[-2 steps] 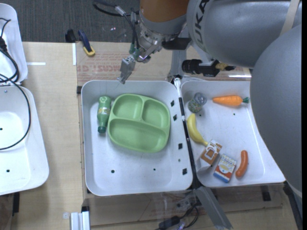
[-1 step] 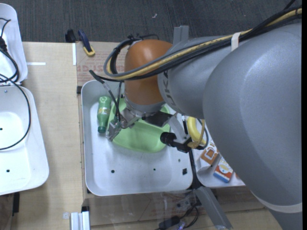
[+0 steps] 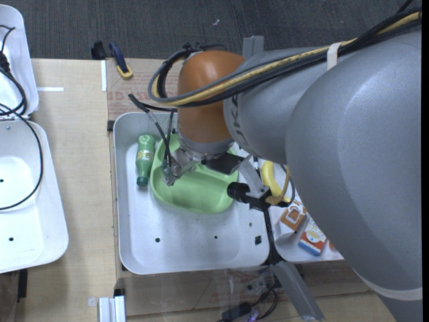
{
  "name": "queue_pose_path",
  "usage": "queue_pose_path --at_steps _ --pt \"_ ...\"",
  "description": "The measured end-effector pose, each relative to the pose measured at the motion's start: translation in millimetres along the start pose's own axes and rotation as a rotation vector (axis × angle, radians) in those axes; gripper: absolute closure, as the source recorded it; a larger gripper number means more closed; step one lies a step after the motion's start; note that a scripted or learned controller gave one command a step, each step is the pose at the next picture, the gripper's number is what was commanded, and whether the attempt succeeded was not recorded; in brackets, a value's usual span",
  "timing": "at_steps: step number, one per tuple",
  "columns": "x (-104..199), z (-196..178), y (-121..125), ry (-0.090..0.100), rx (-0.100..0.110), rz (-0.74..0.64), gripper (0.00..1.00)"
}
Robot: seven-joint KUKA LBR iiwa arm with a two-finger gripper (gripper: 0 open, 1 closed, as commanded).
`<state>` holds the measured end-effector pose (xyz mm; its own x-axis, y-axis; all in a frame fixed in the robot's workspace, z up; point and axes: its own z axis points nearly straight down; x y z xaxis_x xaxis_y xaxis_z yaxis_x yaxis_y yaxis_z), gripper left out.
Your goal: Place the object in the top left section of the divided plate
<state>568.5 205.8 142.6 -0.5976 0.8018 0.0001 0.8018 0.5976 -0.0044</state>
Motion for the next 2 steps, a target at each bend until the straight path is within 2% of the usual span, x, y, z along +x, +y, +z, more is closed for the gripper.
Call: queue_pose_path --at_steps 1,2 --pt "-21.0 -52.8 50.6 -0.002 -0.005 0.064 1.0" --pt "-20.7 -52.5 50.5 -0.002 -0.004 0.064 0.0"
